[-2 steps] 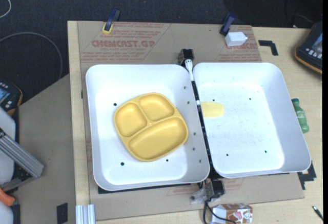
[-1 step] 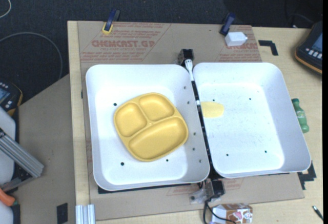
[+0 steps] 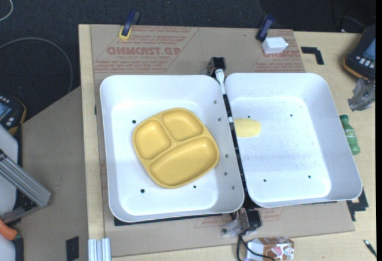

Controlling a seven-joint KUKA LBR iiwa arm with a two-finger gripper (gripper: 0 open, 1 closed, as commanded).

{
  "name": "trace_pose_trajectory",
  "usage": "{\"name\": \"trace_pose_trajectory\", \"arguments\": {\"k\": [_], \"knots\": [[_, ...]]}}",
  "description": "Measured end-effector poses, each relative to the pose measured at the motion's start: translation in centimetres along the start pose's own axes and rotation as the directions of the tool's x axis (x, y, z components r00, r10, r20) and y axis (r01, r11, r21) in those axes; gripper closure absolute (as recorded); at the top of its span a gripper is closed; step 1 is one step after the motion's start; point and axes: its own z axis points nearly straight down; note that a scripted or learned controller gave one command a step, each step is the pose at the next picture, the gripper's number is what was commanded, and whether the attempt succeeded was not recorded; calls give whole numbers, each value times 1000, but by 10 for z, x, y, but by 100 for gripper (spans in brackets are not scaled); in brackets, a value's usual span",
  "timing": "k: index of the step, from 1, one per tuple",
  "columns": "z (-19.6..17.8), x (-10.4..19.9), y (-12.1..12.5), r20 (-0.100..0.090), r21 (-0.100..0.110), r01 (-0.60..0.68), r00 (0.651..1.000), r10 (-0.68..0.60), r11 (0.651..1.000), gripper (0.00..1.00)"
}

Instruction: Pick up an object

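A yellow divided plate (image 3: pixel 175 147) with three compartments lies flat in the left white bin (image 3: pixel 113 98), roughly at its middle. A small pale yellow soft object (image 3: pixel 246 128) rests in the right white bin (image 3: pixel 316 92), close against the left wall by the seam between the bins. Nothing is touching either object.
Both bins sit on a cardboard-covered bench (image 3: pixel 179 45). A green item (image 3: pixel 350 133) lies just outside the right bin's right rim, below a grey metal piece (image 3: pixel 361 95) at the view's right edge. A white block (image 3: pixel 274 45) and clamps sit at the back.
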Motion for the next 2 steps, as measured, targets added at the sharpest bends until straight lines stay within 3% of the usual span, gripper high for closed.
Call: {"name": "trace_pose_trajectory", "arguments": {"k": [1, 2], "knots": [[40, 148, -10, -1, -4, 17, 1000, -17, 1000, 100], [-11, 214, -9, 2, -19, 8, 1000, -8, 1000, 100]]}}
